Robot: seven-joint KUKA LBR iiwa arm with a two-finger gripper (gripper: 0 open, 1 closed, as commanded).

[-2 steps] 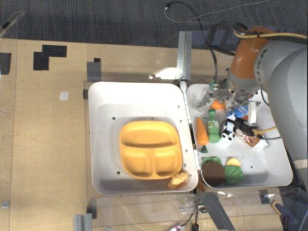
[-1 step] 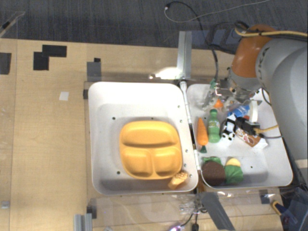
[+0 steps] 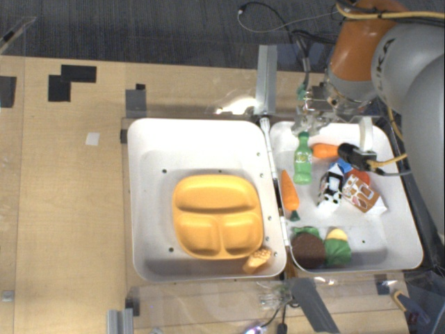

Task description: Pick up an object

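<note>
Arm: grey with orange band, reaching in from right, over far edge of right bin (image 3: 410, 252).
Gripper (image 3: 309, 110): above green bottle (image 3: 302, 160), at bin's far left corner; fingers' state cannot be told.
Right bin items: green bottle upright-ish, carrot (image 3: 289, 190) by left wall, cow toy (image 3: 332, 184), snack packet (image 3: 361, 192), brown and green items at near edge.
Left bin (image 3: 139, 186): yellow divided tray (image 3: 217, 214), small pastry (image 3: 259, 258) touching its near corner.

We are seeing bright, even overhead light, glare blooming on the left bin (image 3: 201, 134) at its far rim, soft shadows pooling beneath the yellow tray (image 3: 217, 214), and slight overall softness.
</note>
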